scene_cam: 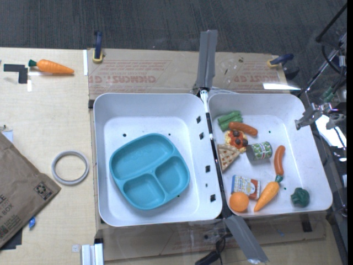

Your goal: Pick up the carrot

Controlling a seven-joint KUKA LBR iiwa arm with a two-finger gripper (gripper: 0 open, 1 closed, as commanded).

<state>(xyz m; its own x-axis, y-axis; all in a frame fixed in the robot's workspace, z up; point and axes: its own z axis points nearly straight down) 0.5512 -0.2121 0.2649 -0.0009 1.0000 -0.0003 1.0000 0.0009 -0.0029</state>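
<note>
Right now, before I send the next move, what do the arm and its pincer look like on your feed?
At the view's right edge, by the rim of the right bin, the pincer looks like a small silvery-grey metal assembly with pale, shiny patches beside it. Thin black cables loop above it. It is too small and cropped to make out any markings.

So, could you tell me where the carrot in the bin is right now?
The carrot lies in the right bin near its front edge, between the orange and the broccoli.
</note>
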